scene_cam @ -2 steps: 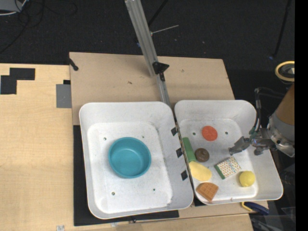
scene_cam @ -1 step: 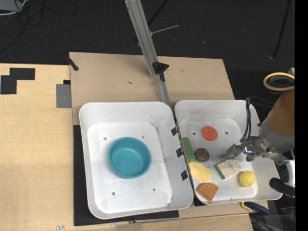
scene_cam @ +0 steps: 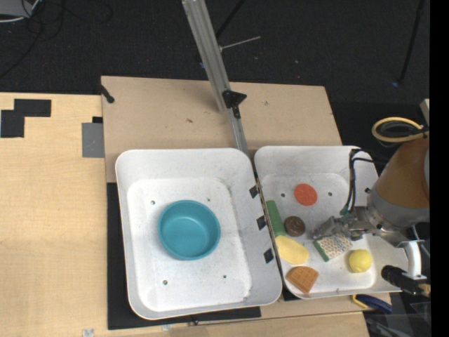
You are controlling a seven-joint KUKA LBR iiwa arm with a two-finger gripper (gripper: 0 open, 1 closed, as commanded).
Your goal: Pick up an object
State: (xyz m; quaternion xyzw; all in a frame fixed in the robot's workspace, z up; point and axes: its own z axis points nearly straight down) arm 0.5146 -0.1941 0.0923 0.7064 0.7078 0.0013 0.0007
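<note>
The arm's gripper [scene_cam: 331, 227] sits low in the right bin [scene_cam: 330, 163], its dark fingers [scene_cam: 324, 229] reaching toward the bin's middle; whether they are apart or together cannot be told from this slant, and nothing shows clearly between them. Things crowd close around it: a green-and-white checked packet [scene_cam: 332, 246] lies just under the fingers, a dark brown round piece [scene_cam: 295, 225] sits just to their left, and a green stick [scene_cam: 273, 217] lies along the bin's left wall. A pale yellow lump [scene_cam: 291, 249] rests beside the stick, a tan waffle-like piece [scene_cam: 303, 279] near the front rim, a yellow ball [scene_cam: 360, 260] to the packet's right, and an orange-red disc [scene_cam: 306, 194] farther back. The left bin [scene_cam: 140, 167] holds a teal bowl [scene_cam: 189, 229]. No writing can be read.
</note>
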